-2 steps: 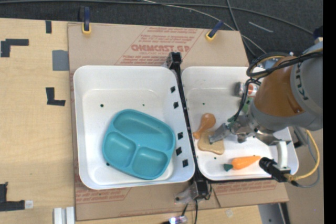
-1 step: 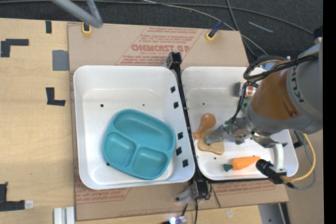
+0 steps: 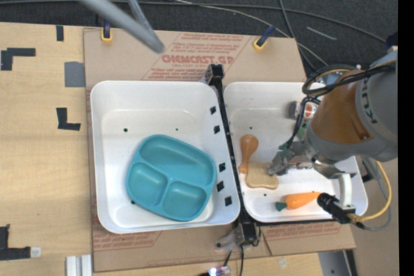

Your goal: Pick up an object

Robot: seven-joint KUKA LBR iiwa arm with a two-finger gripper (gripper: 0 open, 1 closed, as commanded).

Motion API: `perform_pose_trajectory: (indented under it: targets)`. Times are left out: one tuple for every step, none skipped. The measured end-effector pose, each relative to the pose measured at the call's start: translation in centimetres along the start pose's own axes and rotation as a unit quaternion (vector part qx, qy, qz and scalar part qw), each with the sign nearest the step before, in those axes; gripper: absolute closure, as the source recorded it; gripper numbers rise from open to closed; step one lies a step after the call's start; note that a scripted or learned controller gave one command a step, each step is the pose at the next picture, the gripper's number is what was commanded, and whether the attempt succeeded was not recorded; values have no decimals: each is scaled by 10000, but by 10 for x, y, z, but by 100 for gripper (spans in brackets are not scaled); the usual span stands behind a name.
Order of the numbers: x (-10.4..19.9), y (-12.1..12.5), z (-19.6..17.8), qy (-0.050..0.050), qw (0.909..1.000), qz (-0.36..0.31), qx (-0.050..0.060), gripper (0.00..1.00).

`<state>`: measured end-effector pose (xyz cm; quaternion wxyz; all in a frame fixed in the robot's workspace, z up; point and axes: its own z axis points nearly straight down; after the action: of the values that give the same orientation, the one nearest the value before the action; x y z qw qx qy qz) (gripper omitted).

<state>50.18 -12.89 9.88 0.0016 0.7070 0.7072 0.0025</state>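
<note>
- Wooden spatula [image 3: 251, 165] flat in right bin [image 3: 259, 95], toy carrot [image 3: 299, 201] near.
- Claw [image 3: 283, 163] just beside spatula blade; grip state impossible to tell.
- Best centred over handle before closing.
- Blue tray [image 3: 170, 176] in left bin [image 3: 103, 100].

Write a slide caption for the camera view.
KUKA arm's gripper lowered into the right bin beside a wooden spatula and toy carrot; blue divided plate in the left bin.
</note>
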Motion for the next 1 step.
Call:
perform_pose_trajectory:
  targets:
    - [5,2,-56,-9,10000,-6,14,100]
